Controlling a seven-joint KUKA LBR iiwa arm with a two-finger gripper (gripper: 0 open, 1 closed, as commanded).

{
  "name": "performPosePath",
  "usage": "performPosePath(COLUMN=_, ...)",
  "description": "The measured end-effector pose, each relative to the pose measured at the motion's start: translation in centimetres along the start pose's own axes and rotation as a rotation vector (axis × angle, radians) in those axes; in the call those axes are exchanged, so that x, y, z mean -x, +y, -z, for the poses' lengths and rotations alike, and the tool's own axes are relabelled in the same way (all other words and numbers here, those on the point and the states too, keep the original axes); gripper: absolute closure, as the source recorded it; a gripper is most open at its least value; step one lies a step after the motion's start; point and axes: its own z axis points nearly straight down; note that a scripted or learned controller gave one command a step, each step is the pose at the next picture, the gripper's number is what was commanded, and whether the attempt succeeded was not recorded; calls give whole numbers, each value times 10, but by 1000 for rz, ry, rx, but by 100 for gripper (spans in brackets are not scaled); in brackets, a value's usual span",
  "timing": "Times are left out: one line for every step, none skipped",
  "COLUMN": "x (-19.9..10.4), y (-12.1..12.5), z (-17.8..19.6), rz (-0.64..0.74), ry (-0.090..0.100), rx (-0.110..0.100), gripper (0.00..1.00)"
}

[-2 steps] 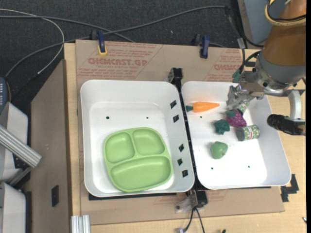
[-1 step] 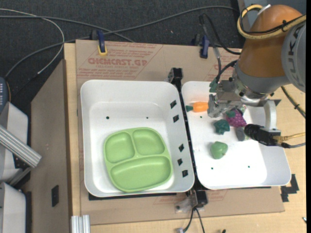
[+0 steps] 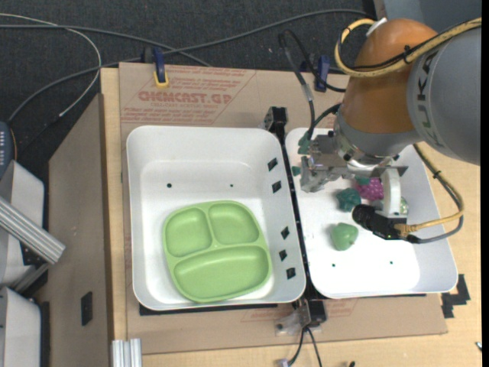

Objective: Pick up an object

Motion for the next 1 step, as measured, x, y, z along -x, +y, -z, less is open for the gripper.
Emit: performPosePath(x=-57, y=-5, z=4, rz=2, ry=0, rx=4, gripper=100)
